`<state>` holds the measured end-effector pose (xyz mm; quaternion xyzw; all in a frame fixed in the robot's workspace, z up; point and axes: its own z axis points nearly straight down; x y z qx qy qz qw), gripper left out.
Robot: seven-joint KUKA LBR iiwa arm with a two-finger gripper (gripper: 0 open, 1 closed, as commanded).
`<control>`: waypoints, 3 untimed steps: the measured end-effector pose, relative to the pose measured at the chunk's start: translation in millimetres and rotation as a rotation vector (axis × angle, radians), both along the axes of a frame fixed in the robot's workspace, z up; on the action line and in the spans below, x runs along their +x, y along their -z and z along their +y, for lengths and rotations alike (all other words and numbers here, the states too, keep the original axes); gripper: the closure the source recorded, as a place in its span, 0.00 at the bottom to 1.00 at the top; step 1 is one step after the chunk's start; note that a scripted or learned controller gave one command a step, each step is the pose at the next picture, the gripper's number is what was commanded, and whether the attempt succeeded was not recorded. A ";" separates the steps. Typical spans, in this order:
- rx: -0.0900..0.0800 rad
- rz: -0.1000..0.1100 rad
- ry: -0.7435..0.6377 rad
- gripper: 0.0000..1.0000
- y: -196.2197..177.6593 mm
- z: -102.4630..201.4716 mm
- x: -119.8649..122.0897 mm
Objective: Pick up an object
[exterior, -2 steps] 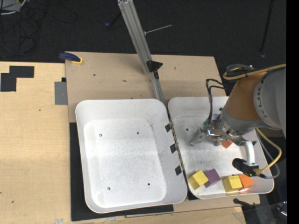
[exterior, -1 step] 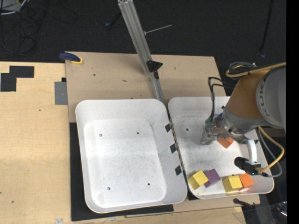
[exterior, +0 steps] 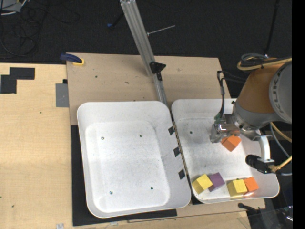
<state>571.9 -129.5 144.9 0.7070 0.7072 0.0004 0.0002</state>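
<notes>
My gripper hangs over the middle of the right bin, below the grey and orange arm. A tilted orange block shows right against the gripper's lower right side; the arm hides whether it is gripped or resting on the bin floor. Along the bin's front edge lie a yellow block touching a purple block, and further right a second yellow block touching a second orange block.
The left bin sits beside the right one, with black clips along the shared rim. A slanted metal rail rises behind the bins. The wooden bench surrounds them.
</notes>
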 end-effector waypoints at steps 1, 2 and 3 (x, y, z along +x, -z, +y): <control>-0.001 -0.003 0.001 1.00 -59.2 -6.6 7.4; -0.001 0.000 0.000 1.00 -88.5 -8.1 7.7; 0.003 0.005 -0.003 1.00 -77.1 46.3 5.0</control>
